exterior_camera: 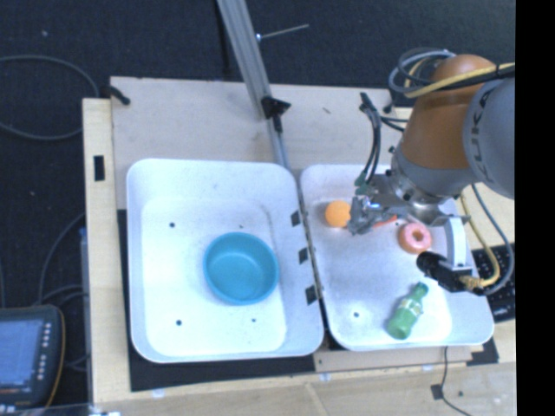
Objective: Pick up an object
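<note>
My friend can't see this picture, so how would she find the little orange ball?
Start at the right white bin, the one the grey and orange arm reaches over. Near its upper left part, just left of the tool, lies the orange ball. It is plain, round and orange, unlike the pink ring and the green bottle nearby.

The blue bowl (241, 268) and green bottle (406, 312) look like smooth plastic. The white bins (156, 189) look matt, the bench (191, 120) pale wood

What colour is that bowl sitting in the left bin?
The bowl is light blue, a turquoise shade, seen plainly in the camera view against the white left bin.
</note>
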Controlling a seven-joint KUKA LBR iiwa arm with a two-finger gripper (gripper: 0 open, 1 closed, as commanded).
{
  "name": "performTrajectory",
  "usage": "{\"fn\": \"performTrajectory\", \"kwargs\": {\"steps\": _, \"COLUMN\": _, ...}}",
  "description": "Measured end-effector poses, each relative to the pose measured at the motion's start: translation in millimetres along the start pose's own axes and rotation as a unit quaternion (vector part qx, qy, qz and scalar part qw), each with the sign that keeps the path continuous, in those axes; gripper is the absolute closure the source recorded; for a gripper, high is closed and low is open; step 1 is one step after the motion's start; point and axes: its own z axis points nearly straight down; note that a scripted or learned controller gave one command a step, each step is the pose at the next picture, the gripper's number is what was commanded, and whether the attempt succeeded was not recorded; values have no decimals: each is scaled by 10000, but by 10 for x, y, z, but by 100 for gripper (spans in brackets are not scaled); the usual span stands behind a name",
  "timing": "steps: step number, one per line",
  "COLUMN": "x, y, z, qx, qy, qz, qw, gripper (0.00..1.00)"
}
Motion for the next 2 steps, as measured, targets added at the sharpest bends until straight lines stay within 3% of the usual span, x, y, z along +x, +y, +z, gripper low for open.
{"fn": "performTrajectory", "kwargs": {"steps": 2, "x": 1094, "y": 270, "z": -194, "qx": -7, "qy": -3, "qz": 1, "qw": 10000, "gripper": 100}}
